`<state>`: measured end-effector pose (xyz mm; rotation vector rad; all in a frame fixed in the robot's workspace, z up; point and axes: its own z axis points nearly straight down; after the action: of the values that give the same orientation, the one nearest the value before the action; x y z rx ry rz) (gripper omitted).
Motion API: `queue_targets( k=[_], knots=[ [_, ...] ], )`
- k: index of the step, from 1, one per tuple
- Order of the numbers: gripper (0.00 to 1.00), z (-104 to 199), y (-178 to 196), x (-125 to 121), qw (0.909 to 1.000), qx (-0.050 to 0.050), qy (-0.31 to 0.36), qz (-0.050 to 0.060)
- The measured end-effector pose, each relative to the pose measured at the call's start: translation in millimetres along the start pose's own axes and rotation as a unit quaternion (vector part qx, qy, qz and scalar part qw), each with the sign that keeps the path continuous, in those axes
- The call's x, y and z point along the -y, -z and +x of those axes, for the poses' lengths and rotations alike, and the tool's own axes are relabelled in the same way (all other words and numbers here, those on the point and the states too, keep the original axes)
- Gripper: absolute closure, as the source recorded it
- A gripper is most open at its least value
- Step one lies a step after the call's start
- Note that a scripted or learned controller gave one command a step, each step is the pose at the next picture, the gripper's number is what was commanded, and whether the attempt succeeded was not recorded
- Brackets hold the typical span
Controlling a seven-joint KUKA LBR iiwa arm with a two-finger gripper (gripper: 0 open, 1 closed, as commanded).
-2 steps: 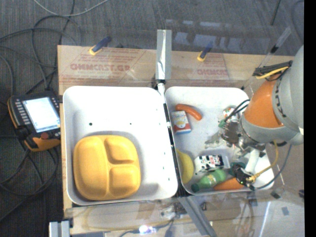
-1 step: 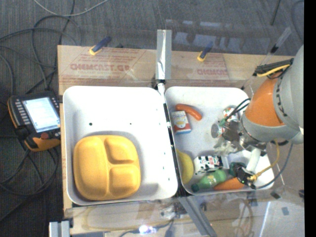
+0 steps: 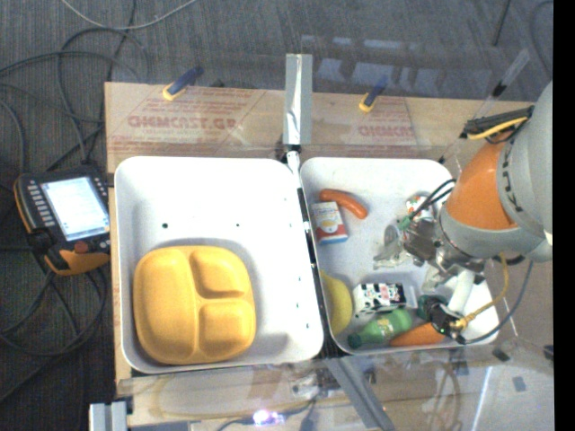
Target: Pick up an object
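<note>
Two white bins [image 3: 216,173], one yellow tray [image 3: 195,304], one sausage [image 3: 345,202].

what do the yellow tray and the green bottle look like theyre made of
Yellow tray: likely moulded plastic, matte; rounded edges, three pressed compartments, uniform colour without glare.
Green bottle: probably plastic too, glossier; a bright highlight runs along its side. It could be a toy; too small to say.
</note>
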<state>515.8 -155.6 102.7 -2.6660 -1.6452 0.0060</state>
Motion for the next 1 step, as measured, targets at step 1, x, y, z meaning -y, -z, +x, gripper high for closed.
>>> queue_targets(
  k=[1],
  knots=[
    [0.0, 39.6, -12.6, -70.9, 1.0, 0.002, 0.003, -0.009]
  ],
)
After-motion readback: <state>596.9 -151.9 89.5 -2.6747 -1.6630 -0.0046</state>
